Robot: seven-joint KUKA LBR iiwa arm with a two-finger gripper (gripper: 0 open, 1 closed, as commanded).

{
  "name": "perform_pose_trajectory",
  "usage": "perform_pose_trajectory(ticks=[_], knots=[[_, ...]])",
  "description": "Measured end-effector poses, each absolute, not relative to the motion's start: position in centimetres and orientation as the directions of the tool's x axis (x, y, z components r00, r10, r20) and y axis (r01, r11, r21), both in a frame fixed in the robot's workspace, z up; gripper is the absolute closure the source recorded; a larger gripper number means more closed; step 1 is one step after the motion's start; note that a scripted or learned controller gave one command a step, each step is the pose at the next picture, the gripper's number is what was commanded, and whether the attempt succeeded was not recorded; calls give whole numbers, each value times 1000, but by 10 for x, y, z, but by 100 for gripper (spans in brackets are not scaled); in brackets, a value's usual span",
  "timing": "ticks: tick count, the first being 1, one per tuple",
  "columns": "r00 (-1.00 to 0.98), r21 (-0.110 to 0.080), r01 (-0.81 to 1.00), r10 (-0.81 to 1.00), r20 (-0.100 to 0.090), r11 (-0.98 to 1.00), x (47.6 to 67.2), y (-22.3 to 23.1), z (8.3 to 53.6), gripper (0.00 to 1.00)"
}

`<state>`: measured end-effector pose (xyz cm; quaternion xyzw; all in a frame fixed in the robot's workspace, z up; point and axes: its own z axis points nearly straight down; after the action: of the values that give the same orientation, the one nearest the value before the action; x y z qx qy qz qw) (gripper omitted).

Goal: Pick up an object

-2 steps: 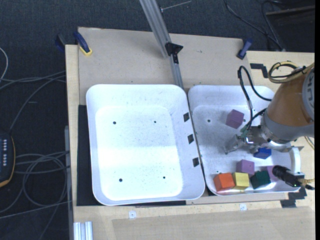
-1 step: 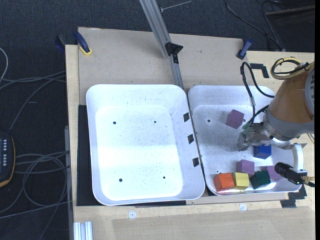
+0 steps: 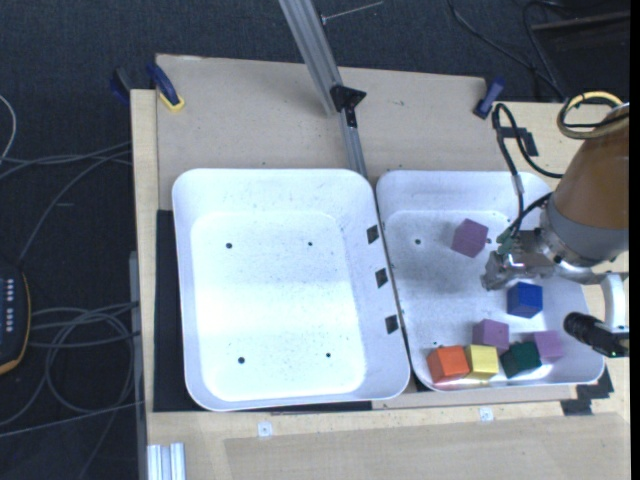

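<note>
— Jaws first: are they gripping anything?

— Hard to say. The gripper (image 3: 497, 271) hangs low over the right bin (image 3: 430, 308), and from this angle I cannot tell whether its jaws are apart or together. Nothing shows between them.

— How many blocks are in there?

— Seven, all in the right bin. Three are purple: one purple block (image 3: 469, 237) up and to the left of the jaws, a second purple block (image 3: 491, 332) below them, and a third purple block (image 3: 548, 344) near the bin's lower right corner. Then one blue block (image 3: 525, 299), one orange block (image 3: 449, 362), one yellow block (image 3: 483, 361) and one green block (image 3: 520, 358).

— Which lies closest to the jaws?

— The blue block, just beside them, below and to the right. The upper purple block is near on the other side, apart from the metal.

— And the others?

— Orange, yellow and green sit in a row along the bin's front wall, orange touching yellow, green just beside yellow.

— Bins?

— Two white ones, side by side on the bench (image 3: 260, 108); the left bin (image 3: 190, 298) has dark specks on its floor.
</note>
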<state>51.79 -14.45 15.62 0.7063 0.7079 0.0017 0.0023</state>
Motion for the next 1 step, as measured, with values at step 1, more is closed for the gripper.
perform_pose_trajectory(ticks=[1], knots=[[-3, 7, 1000, 1000, -1, 3, 520, -139, 201, 100]])
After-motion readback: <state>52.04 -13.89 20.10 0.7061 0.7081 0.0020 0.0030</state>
